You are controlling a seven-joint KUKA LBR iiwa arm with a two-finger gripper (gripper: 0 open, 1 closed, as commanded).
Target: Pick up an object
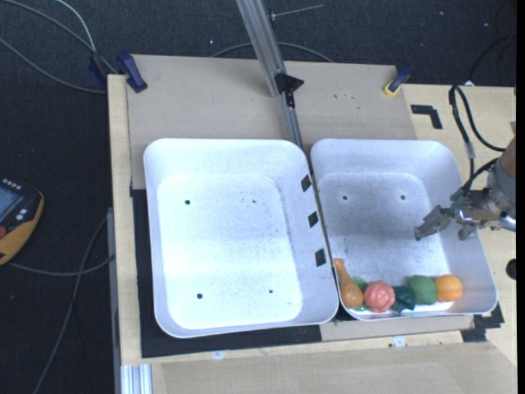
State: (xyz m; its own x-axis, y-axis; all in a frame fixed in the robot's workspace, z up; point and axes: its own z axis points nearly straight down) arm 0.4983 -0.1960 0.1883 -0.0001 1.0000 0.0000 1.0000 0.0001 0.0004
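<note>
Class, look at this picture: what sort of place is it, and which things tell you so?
Probably a robotics lab test bench: two white bins sit on a clamped board, toy fruit lies along one bin's near edge, a gripper reaches in, and cables trail on the floor.

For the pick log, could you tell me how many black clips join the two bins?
3, spaced along the seam between the bins: upper clip, middle clip, lower clip. Others may be hidden.

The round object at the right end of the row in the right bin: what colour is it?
Orange; the round object shows in the camera view, beside a green one.
</note>
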